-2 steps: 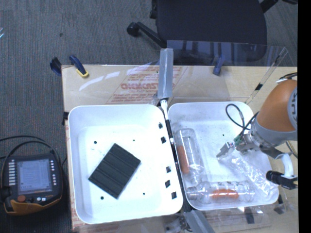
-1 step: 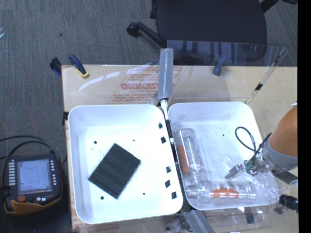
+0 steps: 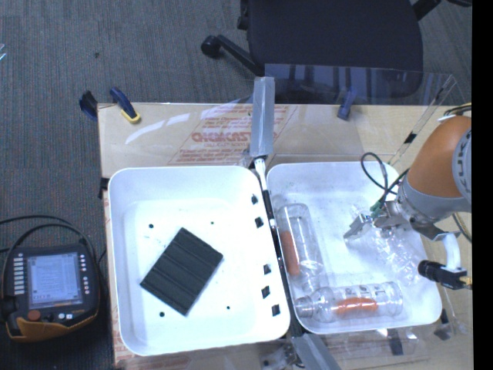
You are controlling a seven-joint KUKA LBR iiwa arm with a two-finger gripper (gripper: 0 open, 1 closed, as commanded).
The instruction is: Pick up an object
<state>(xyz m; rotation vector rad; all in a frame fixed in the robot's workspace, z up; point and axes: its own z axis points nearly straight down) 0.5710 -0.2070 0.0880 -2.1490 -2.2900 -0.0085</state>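
Observation:
A flat black ribbed block (image 3: 182, 270) lies tilted in the left bin (image 3: 123, 206). In the right bin (image 3: 323, 177), a clear plastic tube with an orange piece inside (image 3: 296, 241) lies along the left wall. A second such tube (image 3: 353, 301) lies along the front wall. A crumpled clear plastic piece (image 3: 397, 251) sits at the right side. My gripper (image 3: 359, 227) hangs low over the middle of the right bin, just left of the crumpled plastic and right of the upright tube. Nothing visible is held in it.
A pendant with a screen (image 3: 51, 285) lies on the floor at the left. An office chair (image 3: 331, 29) stands behind the bench. A grey bar (image 3: 263, 122) rises at the divider between the bins. Cables loop above the gripper (image 3: 375, 172).

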